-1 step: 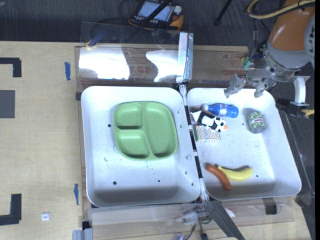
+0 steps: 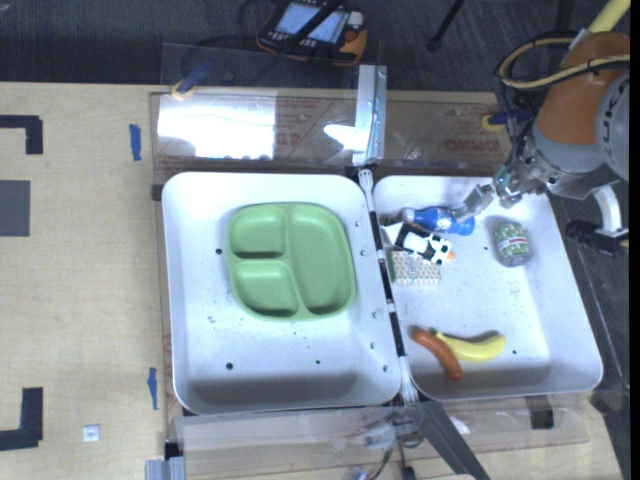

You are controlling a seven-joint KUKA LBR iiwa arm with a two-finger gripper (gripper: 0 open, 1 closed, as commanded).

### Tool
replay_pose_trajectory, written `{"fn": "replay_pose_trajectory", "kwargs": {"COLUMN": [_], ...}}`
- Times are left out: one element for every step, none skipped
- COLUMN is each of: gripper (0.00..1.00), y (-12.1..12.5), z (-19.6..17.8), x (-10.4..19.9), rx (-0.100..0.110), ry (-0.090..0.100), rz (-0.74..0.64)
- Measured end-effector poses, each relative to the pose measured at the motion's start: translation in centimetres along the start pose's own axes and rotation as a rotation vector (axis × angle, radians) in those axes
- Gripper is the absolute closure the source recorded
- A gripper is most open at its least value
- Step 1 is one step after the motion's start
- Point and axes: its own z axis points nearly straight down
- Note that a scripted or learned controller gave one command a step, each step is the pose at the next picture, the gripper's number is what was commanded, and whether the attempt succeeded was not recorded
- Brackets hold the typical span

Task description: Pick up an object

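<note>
I see the banana lying near the right bin's front wall, long axis left-right, touching the hot dog. The gripper hangs at the back wall; bare floor lies mid-bin.

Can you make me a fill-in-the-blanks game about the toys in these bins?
1. The green plate lies in the ____ bin.
2. The banana is colored ____.
3. The sausage lies right beside the ____.
4. The gripper hovers over the ____ bin.

Missing words: left; yellow; banana; right
</note>
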Motion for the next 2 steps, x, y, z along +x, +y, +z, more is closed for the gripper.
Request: {"fn": "replay_pose_trajectory", "kwargs": {"gripper": [0.00, 1.00], "y": [-6.9, -6.6], "z": [2.8, 1.5], "x": [0.7, 0.5], "rx": [0.017, 0.010], "ry": [0.010, 0.004], "rz": [0.118, 0.119]}}
